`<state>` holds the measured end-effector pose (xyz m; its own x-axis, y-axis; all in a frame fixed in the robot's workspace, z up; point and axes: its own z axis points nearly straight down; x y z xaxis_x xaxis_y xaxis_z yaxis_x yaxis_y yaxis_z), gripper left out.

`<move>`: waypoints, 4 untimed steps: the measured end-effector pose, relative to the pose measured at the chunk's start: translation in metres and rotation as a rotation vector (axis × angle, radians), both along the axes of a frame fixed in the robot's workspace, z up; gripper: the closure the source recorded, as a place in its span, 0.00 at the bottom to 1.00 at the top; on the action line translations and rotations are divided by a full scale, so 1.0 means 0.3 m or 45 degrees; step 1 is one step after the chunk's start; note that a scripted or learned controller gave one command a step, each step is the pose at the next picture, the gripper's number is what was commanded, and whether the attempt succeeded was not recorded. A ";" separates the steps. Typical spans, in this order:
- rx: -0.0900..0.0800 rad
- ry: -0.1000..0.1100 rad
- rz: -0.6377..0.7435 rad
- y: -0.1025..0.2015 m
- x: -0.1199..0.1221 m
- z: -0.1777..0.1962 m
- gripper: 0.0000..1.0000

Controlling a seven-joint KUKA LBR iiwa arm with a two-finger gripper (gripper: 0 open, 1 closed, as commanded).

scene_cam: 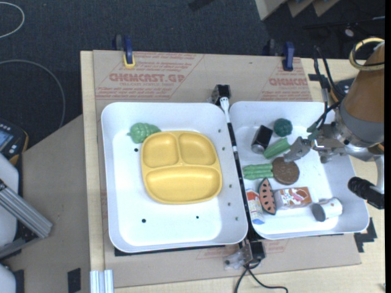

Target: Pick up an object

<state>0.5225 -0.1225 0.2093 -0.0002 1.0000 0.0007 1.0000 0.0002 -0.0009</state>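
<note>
Camera view: jaws (297,152) just above brown disc (285,171).

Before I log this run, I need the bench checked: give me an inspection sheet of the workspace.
Surface: two white bins, left bin and right bin, on a board.
Job's things: right bin holds a brown disc, green ball, black cylinder, watermelon slice.
Clutter: yellow divided plate and a green lump in the left bin.
Grippers: gripper over the brown disc.
Cables: black cable at the front edge.
Surroundings: dark carpet.
</note>
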 end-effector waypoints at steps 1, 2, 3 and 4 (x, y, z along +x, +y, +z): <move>-0.009 -0.026 0.000 0.019 -0.102 -0.331 0.00; -0.005 -0.010 0.004 0.087 0.048 -0.413 0.00; -0.002 -0.010 0.001 0.062 0.037 -0.408 0.00; -0.003 -0.010 0.001 0.042 0.035 -0.408 0.00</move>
